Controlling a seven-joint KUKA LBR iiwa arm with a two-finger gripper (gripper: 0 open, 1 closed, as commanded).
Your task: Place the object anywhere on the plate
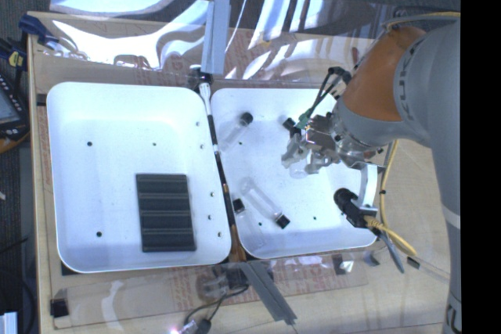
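Note:
A dark ridged rectangular plate (165, 212) lies flat in the lower middle of the left bin (70, 113). In the right bin (258, 105) lie two clear tubes with black caps. One tube (236, 129) is near the upper left corner; the other tube (264, 204) lies slanted near the front, its cap toward the lower right. My gripper (302, 158) hangs low over the middle right of the right bin, to the right of both tubes and apart from them. The wrist hides what is under it.
A small black piece (238, 206) sits by the right bin's left wall. A black rounded part (347, 203) and yellow cable (389, 235) hang at the arm's lower side. Shiny foil panels (156, 19) stand behind both bins.

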